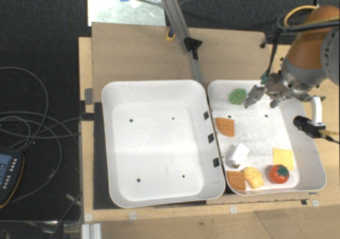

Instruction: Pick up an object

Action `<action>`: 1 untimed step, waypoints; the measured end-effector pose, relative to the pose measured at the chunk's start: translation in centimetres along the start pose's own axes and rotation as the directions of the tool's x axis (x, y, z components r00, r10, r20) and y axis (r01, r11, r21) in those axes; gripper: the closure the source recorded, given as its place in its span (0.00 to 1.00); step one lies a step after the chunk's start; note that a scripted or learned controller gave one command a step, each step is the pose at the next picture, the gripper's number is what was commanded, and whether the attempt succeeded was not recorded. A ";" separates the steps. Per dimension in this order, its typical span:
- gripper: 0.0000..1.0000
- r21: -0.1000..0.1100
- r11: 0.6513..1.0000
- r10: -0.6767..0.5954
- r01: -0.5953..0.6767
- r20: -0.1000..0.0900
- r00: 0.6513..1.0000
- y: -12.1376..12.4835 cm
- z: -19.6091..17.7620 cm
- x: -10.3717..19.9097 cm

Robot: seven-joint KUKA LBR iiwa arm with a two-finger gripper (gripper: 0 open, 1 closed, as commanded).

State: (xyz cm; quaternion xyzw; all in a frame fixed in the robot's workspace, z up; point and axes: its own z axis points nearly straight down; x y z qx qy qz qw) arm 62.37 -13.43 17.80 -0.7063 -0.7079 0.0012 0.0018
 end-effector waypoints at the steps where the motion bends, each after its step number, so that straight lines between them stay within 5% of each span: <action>1: 0.00 -0.001 1.000 0.002 -0.002 0.001 1.000 0.2 4.4 -0.6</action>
